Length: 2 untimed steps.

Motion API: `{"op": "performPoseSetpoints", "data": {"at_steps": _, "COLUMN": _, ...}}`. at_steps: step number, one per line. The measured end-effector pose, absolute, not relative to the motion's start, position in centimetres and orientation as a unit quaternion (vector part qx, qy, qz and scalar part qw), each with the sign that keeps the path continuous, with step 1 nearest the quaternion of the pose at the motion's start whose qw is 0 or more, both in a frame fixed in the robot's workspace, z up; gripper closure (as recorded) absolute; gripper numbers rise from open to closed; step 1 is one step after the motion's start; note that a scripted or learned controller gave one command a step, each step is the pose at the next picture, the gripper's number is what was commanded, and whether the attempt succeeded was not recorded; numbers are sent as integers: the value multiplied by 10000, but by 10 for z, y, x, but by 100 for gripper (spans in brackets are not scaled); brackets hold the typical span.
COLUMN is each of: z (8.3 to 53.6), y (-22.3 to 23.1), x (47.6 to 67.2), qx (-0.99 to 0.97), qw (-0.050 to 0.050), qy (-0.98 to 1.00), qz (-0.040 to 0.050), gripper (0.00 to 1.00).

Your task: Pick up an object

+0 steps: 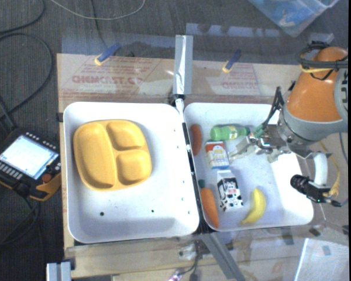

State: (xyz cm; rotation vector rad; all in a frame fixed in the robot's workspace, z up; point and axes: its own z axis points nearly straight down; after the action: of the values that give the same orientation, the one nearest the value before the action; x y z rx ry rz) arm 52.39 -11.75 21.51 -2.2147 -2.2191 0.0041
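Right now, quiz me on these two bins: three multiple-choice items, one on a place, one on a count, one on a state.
1. Where does the yellow divided tray lie?
A. left bin
B. right bin
C. on the floor

2. How many compartments does that tray have?
A. two
B. three
C. five

3. How does the green bottle rest?
A. standing upright
B. lying on its side
C. held up off the bin floor

Key: 1 A, it sits alone in the left bin. 2 B, one long section and two smaller ones show. 3 B, it lies lengthwise on the right bin floor, near the gripper.
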Motion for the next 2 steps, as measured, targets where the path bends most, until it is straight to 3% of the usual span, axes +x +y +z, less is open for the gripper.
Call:
{"op": "performPoseSetpoints", "data": {"at_steps": 1, "z": 106, "y": -127, "x": 589, "qx": -6605, "qw": 15, "qy": -7508, "qz": 3, "gripper": 0}}
{"op": "performPoseSetpoints", "data": {"at_steps": 2, "z": 89, "y": -104, "x": 610, "qx": -6516, "qw": -49, "qy": -7585, "qz": -15, "gripper": 0}}
